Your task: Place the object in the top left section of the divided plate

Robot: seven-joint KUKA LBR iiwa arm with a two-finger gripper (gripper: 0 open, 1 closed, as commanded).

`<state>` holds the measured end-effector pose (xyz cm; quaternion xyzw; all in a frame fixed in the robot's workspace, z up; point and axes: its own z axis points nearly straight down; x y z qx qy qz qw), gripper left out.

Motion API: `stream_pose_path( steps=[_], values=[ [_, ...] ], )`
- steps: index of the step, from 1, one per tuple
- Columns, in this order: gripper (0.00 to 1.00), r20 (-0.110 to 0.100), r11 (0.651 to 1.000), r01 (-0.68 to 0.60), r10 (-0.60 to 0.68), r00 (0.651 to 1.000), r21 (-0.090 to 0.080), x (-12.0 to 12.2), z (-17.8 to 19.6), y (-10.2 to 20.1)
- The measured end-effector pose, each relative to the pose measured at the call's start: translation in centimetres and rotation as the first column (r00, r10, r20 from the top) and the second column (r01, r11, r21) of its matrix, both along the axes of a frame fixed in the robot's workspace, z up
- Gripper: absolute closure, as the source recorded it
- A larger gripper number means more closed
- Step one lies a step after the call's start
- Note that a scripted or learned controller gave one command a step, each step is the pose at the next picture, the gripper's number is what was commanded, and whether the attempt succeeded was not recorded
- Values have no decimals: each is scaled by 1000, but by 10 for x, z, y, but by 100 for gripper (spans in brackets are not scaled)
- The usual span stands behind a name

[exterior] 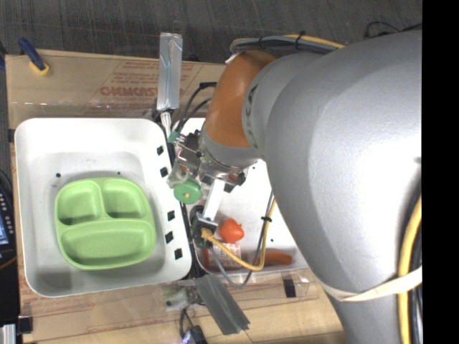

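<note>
Object: a small green round piece [187, 191] is sitting at the gripper [192, 185], at three o'clock of the divided plate [106, 221].
Grip: whether it is clamping the piece, cannot tell.
Risk: the piece may be dropping short, snagging the bin wall between.
Count: two bins, one plate, one red item [231, 230].

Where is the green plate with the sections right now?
The green divided plate lies flat in the left white bin, on the camera view's left, well apart from the small red object in the right bin.
</note>
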<state>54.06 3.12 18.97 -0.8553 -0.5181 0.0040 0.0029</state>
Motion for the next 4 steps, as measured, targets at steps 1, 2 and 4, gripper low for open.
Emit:
stream_pose_path(
  steps=[1,2,4],
  values=[
    [100,3,999,-53,53,999,0,48,-17,100],
    [100,4,841,-541,541,841,2,-28,0,92],
    [100,9,832,-554,554,832,0,-65,-89,167]
  ],
)
